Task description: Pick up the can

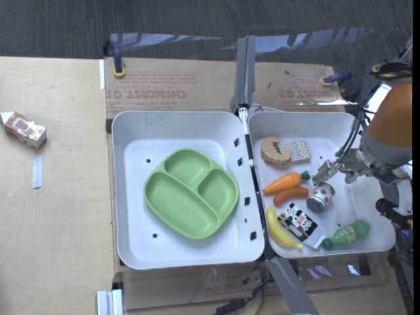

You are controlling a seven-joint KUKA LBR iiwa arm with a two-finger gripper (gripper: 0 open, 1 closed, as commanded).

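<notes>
Lying tilted, can [320, 197] top facing lower-left, pincer [326, 173] spread just above

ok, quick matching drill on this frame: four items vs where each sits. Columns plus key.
1. green divided plate
2. can
3. green bottle
4. small carton

a. right bin's near right corner
b. on the bench, far left of the bins
c. left bin
d. right bin, just below the tool

Pairs: 1-c, 2-d, 3-a, 4-b
</notes>
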